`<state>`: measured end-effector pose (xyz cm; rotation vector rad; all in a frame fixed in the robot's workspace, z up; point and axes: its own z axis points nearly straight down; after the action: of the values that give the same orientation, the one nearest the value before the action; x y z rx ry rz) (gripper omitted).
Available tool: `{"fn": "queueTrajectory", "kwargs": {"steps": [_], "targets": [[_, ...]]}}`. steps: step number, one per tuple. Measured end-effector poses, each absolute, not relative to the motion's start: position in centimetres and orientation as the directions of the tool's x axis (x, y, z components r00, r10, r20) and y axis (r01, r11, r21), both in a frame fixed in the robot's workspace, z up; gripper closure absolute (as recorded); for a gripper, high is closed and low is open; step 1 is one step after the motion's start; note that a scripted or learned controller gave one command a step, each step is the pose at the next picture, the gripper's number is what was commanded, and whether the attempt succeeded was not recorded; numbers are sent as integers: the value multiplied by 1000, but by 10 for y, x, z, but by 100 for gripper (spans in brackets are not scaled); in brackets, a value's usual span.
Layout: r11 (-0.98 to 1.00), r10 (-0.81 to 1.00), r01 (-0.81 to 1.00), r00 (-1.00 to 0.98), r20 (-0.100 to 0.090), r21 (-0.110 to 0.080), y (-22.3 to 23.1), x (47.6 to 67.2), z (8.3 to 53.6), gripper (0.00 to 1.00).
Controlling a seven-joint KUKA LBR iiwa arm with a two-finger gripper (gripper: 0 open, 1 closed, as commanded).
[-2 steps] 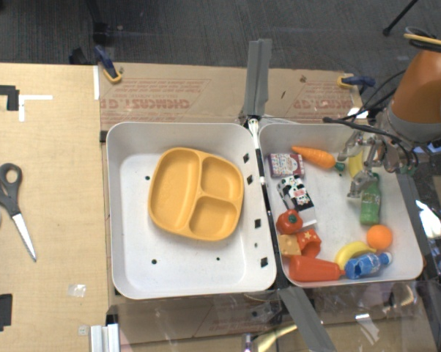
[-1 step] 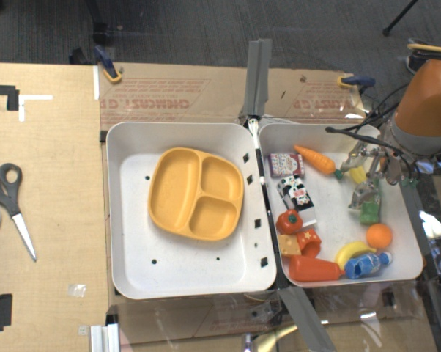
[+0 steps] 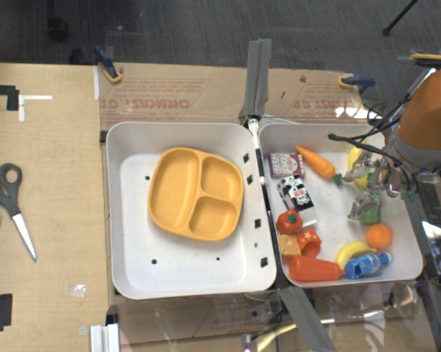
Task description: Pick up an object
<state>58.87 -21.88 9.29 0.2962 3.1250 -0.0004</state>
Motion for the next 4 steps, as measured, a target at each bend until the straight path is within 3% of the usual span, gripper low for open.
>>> {"fn": "queueTrajectory", "kwargs": {"steps": [1,2,3,4], "targets": [[983,184,184,-983,-9,-2,-218,591,104,100],[983,184,184,-983,-9,-1,-218,591,103,0],[949,315,315,-949,-1,0,-221,553,92,0],[945,327,327,-945,-5,0,-221,592,93,0]]}}
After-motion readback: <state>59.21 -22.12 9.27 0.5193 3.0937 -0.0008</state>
